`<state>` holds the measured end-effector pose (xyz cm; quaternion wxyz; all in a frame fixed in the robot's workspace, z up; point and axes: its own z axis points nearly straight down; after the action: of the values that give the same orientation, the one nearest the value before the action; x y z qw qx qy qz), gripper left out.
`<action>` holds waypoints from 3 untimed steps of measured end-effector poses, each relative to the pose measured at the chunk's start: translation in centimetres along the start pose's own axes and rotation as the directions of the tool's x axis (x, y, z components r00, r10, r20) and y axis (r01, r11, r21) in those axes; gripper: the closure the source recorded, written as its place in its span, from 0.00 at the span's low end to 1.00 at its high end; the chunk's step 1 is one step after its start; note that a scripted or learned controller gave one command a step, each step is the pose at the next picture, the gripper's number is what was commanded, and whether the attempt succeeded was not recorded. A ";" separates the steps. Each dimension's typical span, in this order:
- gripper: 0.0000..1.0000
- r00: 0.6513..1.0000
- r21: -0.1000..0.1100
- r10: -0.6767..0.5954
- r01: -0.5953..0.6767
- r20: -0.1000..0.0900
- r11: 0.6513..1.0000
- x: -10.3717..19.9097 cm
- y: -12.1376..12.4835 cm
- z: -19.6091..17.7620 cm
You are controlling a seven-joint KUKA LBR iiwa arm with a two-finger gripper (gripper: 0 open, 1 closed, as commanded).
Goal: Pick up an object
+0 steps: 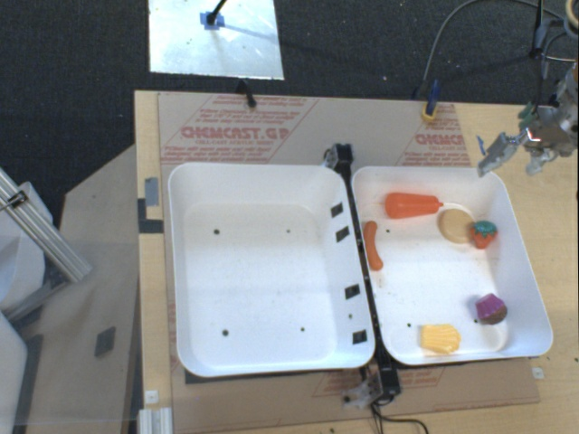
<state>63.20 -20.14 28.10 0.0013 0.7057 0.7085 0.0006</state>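
Six objects sit in right bin (pixel 525 269): carrot (pixel 412 205) far, sausage (pixel 371 244) left, tan disc (pixel 455 224), red-teal toy (pixel 484 233), purple piece (pixel 490 309), yellow block (pixel 440 337) near. Gripper (pixel 516 152) hovers above the far-right corner, fingers spread wide, holding nothing.

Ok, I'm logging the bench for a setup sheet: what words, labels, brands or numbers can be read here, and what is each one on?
"CHEMCAST GP", red print, on the protective film of the clear sheet under the bins, at the back left.
The same red print repeats at the back right of that sheet, but is too faint to read with certainty.
Smaller red lines around both logos are too blurred to read.
The white bins and the toys, such as the orange carrot, show no text.
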 end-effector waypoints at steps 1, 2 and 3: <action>0.00 1.000 0.018 -0.005 0.005 -0.008 1.000 7.5 -5.2 15.3; 0.00 1.000 0.048 0.006 -0.006 -0.001 0.999 11.7 2.7 20.0; 0.00 1.000 0.019 0.006 -0.006 -0.002 1.000 11.5 1.7 20.0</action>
<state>64.95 -8.66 8.14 -0.0061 0.7079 0.7063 -0.0055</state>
